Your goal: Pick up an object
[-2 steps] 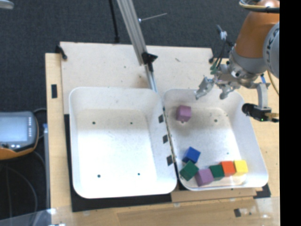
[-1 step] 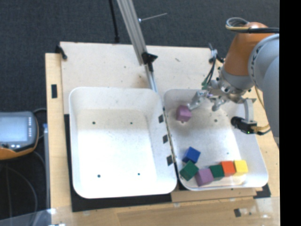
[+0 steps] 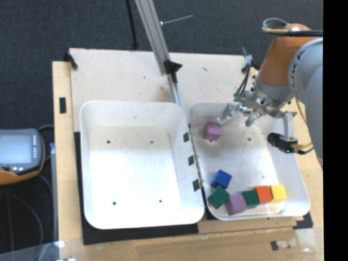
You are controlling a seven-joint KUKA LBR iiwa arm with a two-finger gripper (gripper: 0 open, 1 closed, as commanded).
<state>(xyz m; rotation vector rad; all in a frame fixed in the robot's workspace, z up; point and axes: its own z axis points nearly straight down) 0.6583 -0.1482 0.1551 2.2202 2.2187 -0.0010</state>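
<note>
In the right bin (image 3: 247,157), a mauve block (image 3: 212,130) lies near the far left corner. My gripper (image 3: 237,118) hangs over the bin's far edge, just right of and slightly above that block, with its two fingers spread apart and nothing between them. The left fingertip (image 3: 224,117) ends close to the block's upper right corner; I cannot tell whether they touch. Along the bin's near edge lie a blue cube (image 3: 221,178), a dark green cube (image 3: 218,197), a purple cube (image 3: 236,203), a green cube (image 3: 250,197), an orange cube (image 3: 263,193) and a yellow cube (image 3: 278,192).
The left bin (image 3: 136,162) sits beside the right one, sharing a raised wall. A slanted aluminium post (image 3: 154,31) comes down to a clamp at the far end of that wall. A small screen device (image 3: 19,152) rests off the bench at the left.
</note>
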